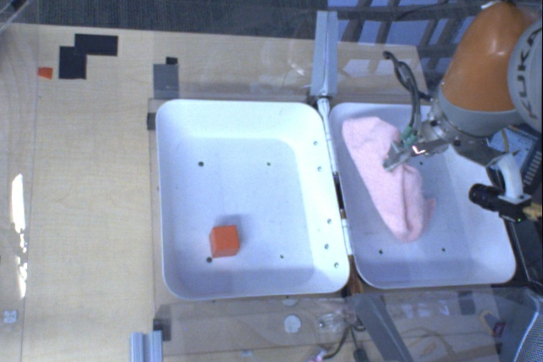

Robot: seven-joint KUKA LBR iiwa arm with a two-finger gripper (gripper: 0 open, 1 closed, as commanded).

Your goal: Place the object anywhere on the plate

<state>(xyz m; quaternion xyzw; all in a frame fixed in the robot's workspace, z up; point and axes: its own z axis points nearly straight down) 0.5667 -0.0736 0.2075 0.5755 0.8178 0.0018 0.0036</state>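
Gripper (399,155) sits over the right bin (475,267), right of frame centre, touching the pink cloth (386,182) — finger state cannot be told from this view. The orange block (225,241) lies in the left bin (246,131), lower left area — well apart from the gripper.

The arm (496,55) is reaching in from the right over the right bin (475,267). The gripper (405,150) is hanging over a pink plate (386,174) lying in that bin. An orange cube (225,241) is sitting in the left bin (254,131), well apart from the plate.
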